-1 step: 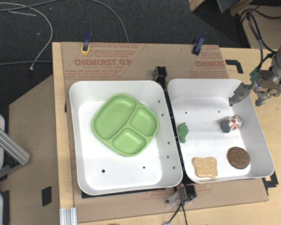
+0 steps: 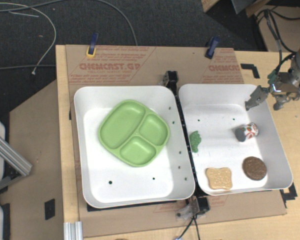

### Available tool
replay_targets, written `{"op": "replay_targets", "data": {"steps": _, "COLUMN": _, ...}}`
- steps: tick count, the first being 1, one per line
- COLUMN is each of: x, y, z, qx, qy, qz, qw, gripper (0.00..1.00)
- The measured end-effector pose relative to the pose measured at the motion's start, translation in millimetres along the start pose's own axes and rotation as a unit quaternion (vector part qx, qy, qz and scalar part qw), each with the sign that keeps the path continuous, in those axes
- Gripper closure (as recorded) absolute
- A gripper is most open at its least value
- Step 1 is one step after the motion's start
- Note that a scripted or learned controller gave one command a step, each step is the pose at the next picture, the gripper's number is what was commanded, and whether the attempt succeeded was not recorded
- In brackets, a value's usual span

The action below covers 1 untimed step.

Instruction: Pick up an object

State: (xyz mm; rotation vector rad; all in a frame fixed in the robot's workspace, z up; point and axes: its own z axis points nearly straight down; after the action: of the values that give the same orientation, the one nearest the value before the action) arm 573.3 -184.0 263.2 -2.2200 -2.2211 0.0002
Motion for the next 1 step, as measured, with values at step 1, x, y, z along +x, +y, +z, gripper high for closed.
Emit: {"op": "replay_targets", "data": {"steps": 1, "x": 3.8, "y": 6.4, "z": 60.3, "qx": 0.003, "qy": 0.001, "qz": 0.0, "qw": 1.0, "gripper": 0.0}}
